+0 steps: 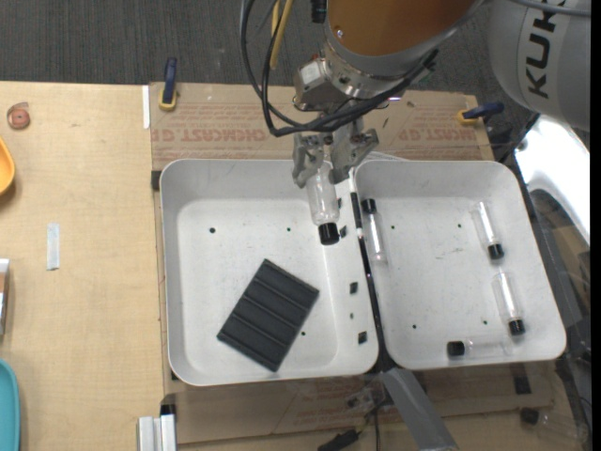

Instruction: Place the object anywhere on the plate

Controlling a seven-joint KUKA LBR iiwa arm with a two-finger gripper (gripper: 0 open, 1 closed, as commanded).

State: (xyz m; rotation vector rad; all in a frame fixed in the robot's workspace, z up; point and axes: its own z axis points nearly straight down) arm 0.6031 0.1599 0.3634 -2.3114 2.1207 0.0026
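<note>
On the pale wooden worktop (80,280), two shallow glossy white bins sit side by side, the left bin (188,346) bearing a ribbed black rectangular plate (269,314), while the pincer (325,172) grips a clear, black-capped tube (324,209) over that bin's far right.

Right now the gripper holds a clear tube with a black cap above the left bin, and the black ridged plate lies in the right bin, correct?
Not quite: the camera view shows the black ridged plate in the left bin. The rest is right.
</note>
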